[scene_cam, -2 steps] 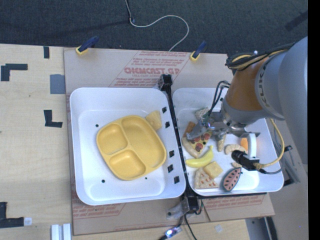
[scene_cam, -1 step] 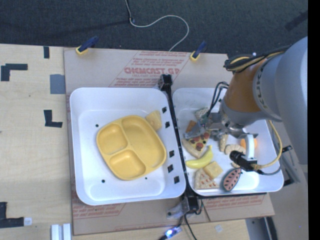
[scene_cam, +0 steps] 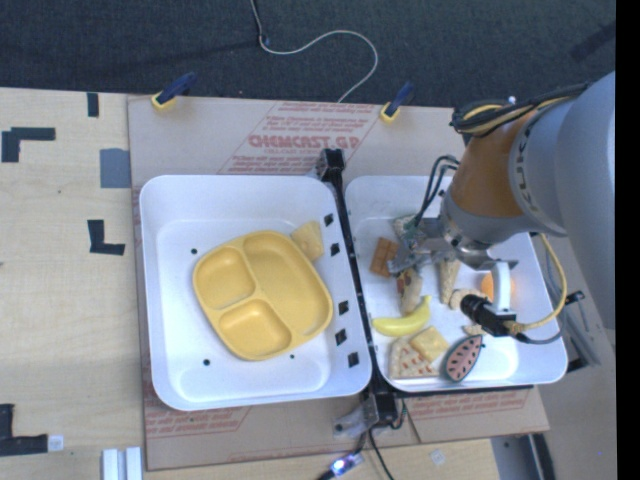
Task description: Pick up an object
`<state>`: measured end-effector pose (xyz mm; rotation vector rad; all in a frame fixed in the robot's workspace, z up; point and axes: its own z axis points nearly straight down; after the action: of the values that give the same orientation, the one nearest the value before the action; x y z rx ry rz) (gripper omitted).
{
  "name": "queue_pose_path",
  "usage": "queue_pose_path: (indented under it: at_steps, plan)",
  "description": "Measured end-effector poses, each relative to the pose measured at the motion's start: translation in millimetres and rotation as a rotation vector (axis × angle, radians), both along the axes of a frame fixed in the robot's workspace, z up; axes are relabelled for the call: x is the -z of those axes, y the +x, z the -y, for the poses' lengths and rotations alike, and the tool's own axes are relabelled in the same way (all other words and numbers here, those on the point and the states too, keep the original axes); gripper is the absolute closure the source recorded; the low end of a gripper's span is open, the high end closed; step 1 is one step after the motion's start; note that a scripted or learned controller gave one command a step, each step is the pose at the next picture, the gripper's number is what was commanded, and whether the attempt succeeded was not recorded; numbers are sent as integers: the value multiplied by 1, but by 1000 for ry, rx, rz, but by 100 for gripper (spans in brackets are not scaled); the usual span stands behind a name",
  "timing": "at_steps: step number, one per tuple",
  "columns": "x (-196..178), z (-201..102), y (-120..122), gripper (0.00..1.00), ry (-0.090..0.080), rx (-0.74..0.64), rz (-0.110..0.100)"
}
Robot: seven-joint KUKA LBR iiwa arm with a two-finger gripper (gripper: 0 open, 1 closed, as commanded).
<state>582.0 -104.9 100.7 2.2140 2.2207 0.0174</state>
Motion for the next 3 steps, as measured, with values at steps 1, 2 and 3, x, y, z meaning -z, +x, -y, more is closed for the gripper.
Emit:
queue_pose_path:
  at_steps: [1, 2, 3]
  plan:
    - [-46, 8, 1, 100, -5, 3, -10]
    - [-106, -1, 2, 100, -4, 1, -7]
    - [-124, -1, 2, 100, -4, 2, -11]
